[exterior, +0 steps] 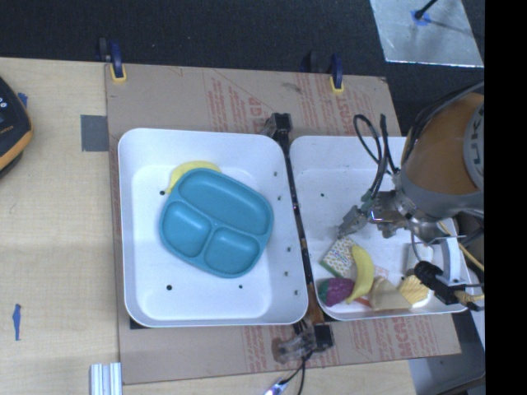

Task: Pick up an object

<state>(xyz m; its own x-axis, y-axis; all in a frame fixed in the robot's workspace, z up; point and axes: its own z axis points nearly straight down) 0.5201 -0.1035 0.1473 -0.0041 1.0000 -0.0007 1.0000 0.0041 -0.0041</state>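
Gripper (356, 219) hovers over right bin (329, 159) above banana (362, 271); blue tray (216, 222) fills left bin (140, 220).

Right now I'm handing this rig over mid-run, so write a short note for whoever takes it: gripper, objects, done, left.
Gripper: low in the right bin, above the toy pile; nothing seen between its fingers.
Right bin: banana, purple toy, patterned card and a yellow block, bunched at the near edge.
Left bin: blue divided plate lying over a yellow item.
Done: nothing lifted.
Left: grasp one object and lift it.
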